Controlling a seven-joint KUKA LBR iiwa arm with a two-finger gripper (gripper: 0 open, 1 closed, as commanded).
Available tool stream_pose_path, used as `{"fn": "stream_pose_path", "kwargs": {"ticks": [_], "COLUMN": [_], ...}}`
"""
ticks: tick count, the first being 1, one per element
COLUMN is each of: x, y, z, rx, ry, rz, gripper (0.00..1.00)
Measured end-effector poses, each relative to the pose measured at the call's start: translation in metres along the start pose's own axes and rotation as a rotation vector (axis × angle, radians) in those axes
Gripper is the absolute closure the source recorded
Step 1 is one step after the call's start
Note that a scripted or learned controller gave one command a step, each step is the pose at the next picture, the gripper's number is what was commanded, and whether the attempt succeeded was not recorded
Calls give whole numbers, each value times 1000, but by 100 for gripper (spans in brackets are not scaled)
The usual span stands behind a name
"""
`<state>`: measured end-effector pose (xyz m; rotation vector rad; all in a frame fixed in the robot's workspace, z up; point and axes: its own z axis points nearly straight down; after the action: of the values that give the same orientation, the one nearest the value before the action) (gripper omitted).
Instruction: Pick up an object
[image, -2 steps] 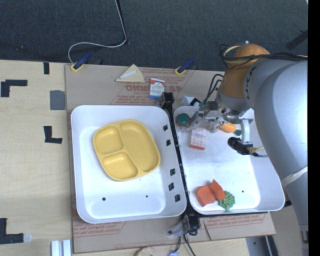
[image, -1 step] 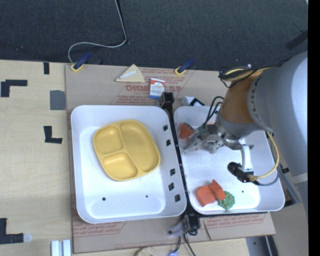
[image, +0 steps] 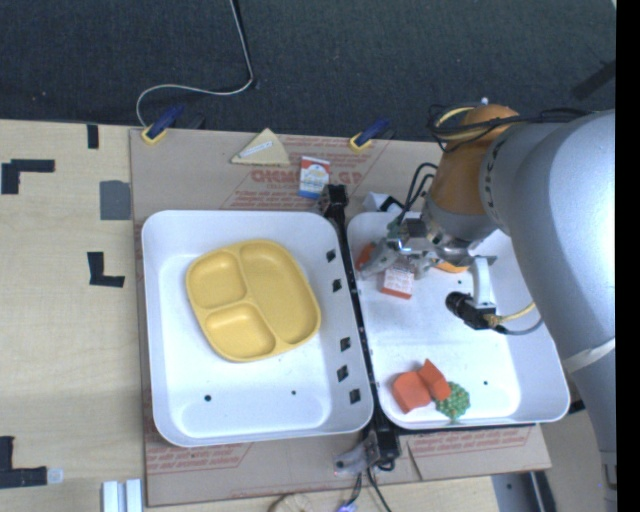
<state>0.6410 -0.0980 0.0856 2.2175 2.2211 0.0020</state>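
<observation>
At the near edge of the right-hand shallow white plastic bin, a small orange toy block with a knobbly green top like a carrot or vegetable piece is seen lying on the smooth floor, well apart from the arm. Beside it, the left-hand shallow white plastic bin is occupied by a matte yellow plastic tray with rounded corners and three compartments, set at a slant. Between the two bins a row of black clips is fixed along the shared rim.

Further back in the right bin, a small white and orange-red carton is found just below the two-finger gripper. The carton appears to be touching the gripper's tip, but whether it is clamped cannot be told, as the metal parts and cables are crowded there. A reddish piece is seen just left of the gripper. The grey, smooth-shelled arm with its orange band is spread over the bin's far right part, and a black cable connector hangs beside it.

Beyond the bins, on the brown cardboard sheet, a small red, white and blue box and a pale triangular wedge are laid, with blue clamps at the far edge.
</observation>
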Motion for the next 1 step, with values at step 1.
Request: {"fn": "stream_pose_path", "kwargs": {"ticks": [1], "x": [0], "y": [20], "z": [1], "rx": [46], "ry": [6], "rz": [-3], "gripper": [0]}}
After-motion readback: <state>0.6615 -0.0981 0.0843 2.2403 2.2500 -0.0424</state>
